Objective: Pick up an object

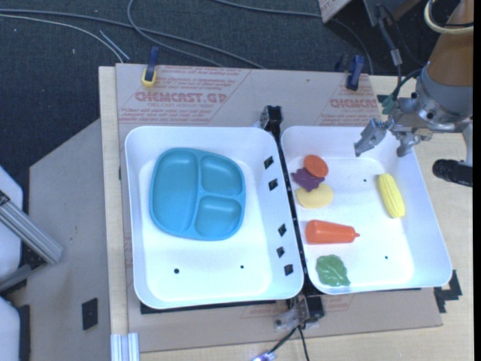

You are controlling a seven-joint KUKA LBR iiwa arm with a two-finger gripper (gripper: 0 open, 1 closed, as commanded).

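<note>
hanging over the back right part of the right bin, the gripper has its two fingers spread apart, with nothing between them. one finger points down toward the bin's back wall area, the other sits a little to its right. the grey arm comes in from the right edge, with its orange band above the wrist.

the right bin holds six toys. a yellow corn cob lies near the right wall, just in front of the gripper and apart from it. along the left side of the bin sits a cluster: an orange piece at the back, a purple piece touching it from the front left, and a pale yellow piece just in front of the purple one. a carrot lies in front of that cluster, its tip pointing right. a green piece rests at the front, near the bin's front wall.

the left bin holds a blue divided plate with three compartments, lying flat toward the back and left of centre.

both bins sit side by side on a board with red printing, held by two blue clamps, one at the back left and one at the back right. cables loop over the dark floor behind the board.
</note>
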